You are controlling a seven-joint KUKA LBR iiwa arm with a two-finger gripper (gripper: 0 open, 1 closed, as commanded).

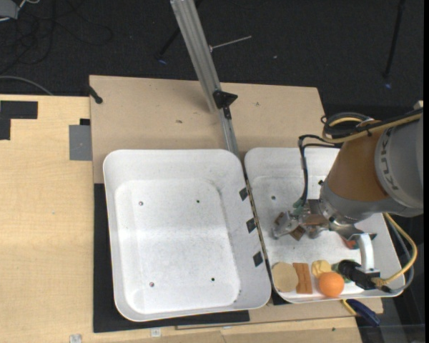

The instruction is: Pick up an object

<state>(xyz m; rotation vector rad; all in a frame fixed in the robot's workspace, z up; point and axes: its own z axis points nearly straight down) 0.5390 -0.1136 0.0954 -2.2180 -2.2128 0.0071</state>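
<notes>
My gripper (292,225) is down in the middle of the right bin (272,170), reaching in from the right under the orange-banded wrist. Its fingers are lost in a dark cluster of metal and brown shapes, so nothing can be read as held. Along the bin's near edge lie a tan slab (286,276), a brown strip (303,277), a small yellow piece (321,267) and an orange ball (332,284). A red-and-white item (362,246) lies to the right of the gripper.
The left bin (129,170) sits beside the right one, with black clips on the shared rim (251,224). A slanted metal rail (200,56) rises behind the bins. The arm's bulk covers the right bin's right side.
</notes>
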